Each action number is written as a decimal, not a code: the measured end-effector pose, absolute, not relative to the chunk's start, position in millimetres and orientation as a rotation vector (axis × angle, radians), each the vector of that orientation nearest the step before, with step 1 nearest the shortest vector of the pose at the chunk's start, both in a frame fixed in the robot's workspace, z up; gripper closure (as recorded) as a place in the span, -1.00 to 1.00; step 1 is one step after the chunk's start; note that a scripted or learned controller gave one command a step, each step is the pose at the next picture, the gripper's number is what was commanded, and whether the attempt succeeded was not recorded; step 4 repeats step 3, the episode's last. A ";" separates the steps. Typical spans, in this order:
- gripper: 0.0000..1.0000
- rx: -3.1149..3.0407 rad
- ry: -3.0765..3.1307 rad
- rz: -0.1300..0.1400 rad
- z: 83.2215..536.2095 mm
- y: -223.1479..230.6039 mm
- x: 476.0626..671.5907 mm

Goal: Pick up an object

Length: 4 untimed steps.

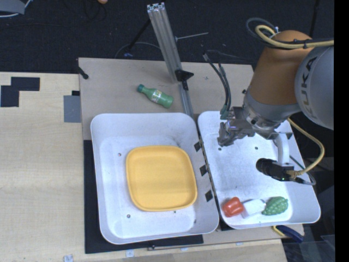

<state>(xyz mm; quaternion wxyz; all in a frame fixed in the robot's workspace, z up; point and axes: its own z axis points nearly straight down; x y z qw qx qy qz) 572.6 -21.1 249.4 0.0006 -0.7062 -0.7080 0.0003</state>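
My gripper (224, 138) hangs over the upper left part of the right bin (240, 171), above bare bin floor. Along that bin's near edge lie a red pepper-like toy (233, 206), a small white block (253, 207) and a green bumpy toy (275, 206), side by side and well away from the gripper. A yellow square plate (161, 177) lies flat in the middle of the left bin (106, 141).
A green bottle (155, 95) lies on its side on the bench behind the left bin. A slanted aluminium rail (169, 42) rises at the back between the bins. Black clips (203, 169) sit along the seam where the bins meet.
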 end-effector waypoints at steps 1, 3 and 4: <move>1.00 -2.217 -2.224 0.000 246.1 26.0 567.3; -1.00 -2.221 -2.221 0.001 237.9 75.8 558.7; -1.00 -2.221 -2.221 0.001 237.9 75.8 558.7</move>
